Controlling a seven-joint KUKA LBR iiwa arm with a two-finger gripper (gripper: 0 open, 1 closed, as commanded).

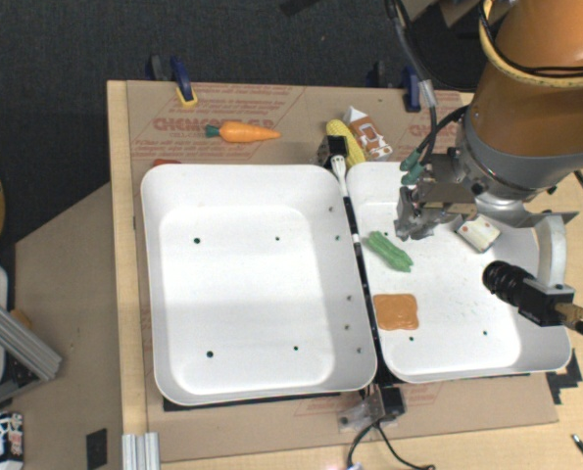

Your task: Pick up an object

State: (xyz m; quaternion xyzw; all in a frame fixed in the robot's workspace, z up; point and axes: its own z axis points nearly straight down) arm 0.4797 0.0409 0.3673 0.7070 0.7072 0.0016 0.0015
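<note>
In the right bin (448,355), a green pod-shaped toy (389,251) lies near the left wall. A flat brown piece like toast (396,311) rests below it. My gripper (413,225) hangs low over the upper part of this bin, just up and right of the green pod. Whether it touches the pod cannot be made out. A small white block (478,233) lies to the gripper's right, partly under the wrist.
The left bin (164,292) adjoins the right one. On the cardboard behind the bins lie a toy carrot (242,133), a corn cob (341,135) and a brown-and-white packet (370,138). Blue clamps (183,81) hold the board's far edge.
</note>
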